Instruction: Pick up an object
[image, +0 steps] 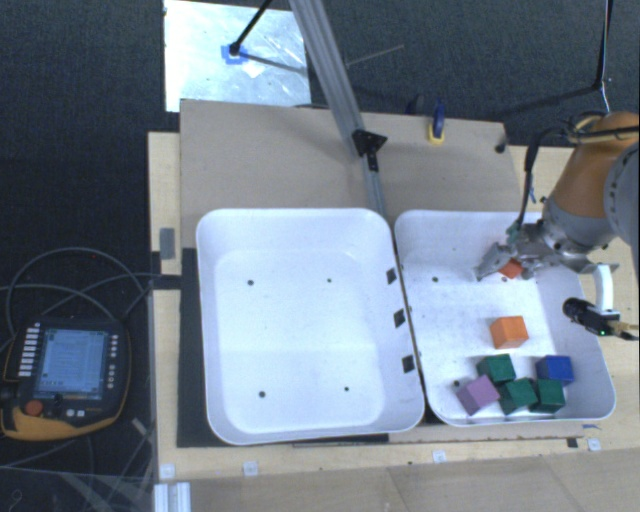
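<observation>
My gripper (510, 264) hangs over the upper part of the right bin (440, 300), at the end of the grey and orange arm (590, 190). A small orange-red block (512, 268) shows between its grey fingers (490, 263), which are closed on it. Lower in the same bin an orange cube (509, 331) lies alone. Along the bin's front edge sit a purple block (478, 393), a blue block (555, 369) and green blocks (496, 367), (518, 394), (549, 393), packed close together.
The left bin (215, 300) stands beside the right one, with black clips (399, 317) along the shared rim. A slanted metal pole (340, 85) crosses the back of the bench. A teach pendant (65, 375) lies on the floor at the left.
</observation>
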